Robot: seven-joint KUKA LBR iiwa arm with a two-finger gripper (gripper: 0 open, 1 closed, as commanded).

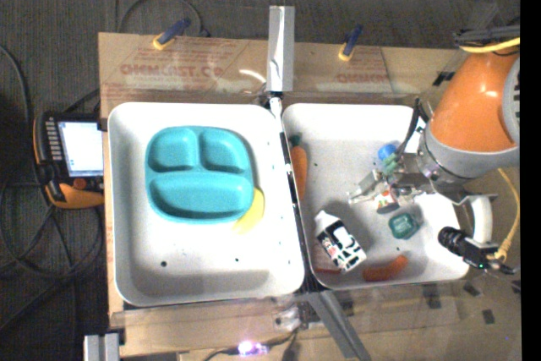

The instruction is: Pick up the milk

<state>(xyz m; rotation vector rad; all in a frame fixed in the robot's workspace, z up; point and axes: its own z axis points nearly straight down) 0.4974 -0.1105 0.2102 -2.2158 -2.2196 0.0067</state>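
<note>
Far left, off the tabletop (194, 63): a handheld pendant (72, 158) with an orange casing and lit screen, lying on the dark floor among cables.

Left bin (135, 266): a teal divided plate (201, 173), three compartments, sits near the centre-top. A yellow banana (254, 214) pokes out from under the plate's lower right edge, touching it.

Between the bins: a grey upright post (281, 46) at the far edge. Two blue-and-yellow clamps (172, 33) grip the tabletop's back edge, one each side of the post.

Right bin (338, 127): an orange carrot (298, 169) lies along the left wall, lengthwise. The milk (339, 242), a small white carton with black-and-red print, lies tilted in the lower left part of this bin, near the front wall. Just right of it and below, a reddish sausage (385, 268) lies along the front wall. A small green object (403, 225) sits right of the milk, apart from it. A blue object (387, 153) shows close by the wrist; identity unclear.

Gripper (365, 192): reaches in from the right, over the middle of the right bin, above and to the right of the milk and clear of it. The fingers (362, 182) appear spread somewhat, metal tips pointing left, nothing visible between them. A red-and-white item (387, 200) lies just beneath the gripper body; contact cannot be judged. Grey arm with orange band (473, 101) fills the right side.
</note>
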